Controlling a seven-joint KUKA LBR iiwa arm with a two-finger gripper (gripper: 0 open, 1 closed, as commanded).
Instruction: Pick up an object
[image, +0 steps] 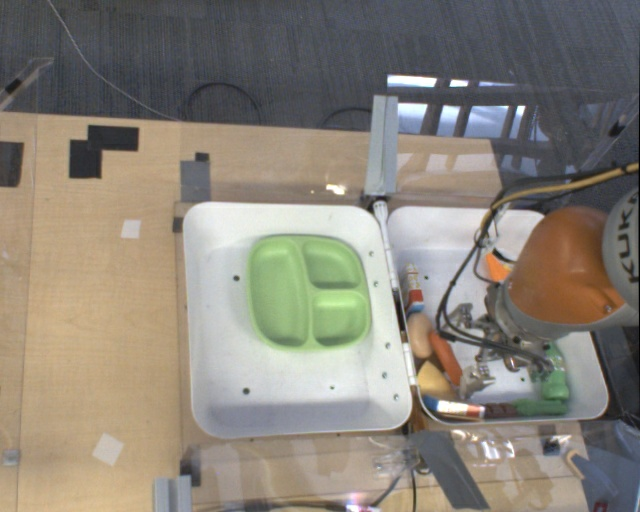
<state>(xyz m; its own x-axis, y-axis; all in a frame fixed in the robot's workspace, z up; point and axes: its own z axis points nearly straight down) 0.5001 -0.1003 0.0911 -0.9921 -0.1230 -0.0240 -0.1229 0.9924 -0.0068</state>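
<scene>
The arm's orange band (565, 265) hangs over the right bin (440, 235). Below it, my gripper (482, 362) reaches down among the objects in the bin's front half. Just left of it lie an orange carrot-like piece (447, 360), a tan rounded object (420, 335) and a pale yellow piece (432, 379). To its right, a green object (553, 390) sits by the front corner. A white marker (412, 291) lies along the left wall. A red-tipped marker (455, 407) rests against the front wall. Nothing shows held in the gripper.
The left bin (215, 390) holds a green divided plate (307, 292). A metal divider post (380, 145) stands behind the bins' shared wall. Cables (520, 190) loop above the right bin. Black tape marks (100, 148) lie on the wooden bench at far left.
</scene>
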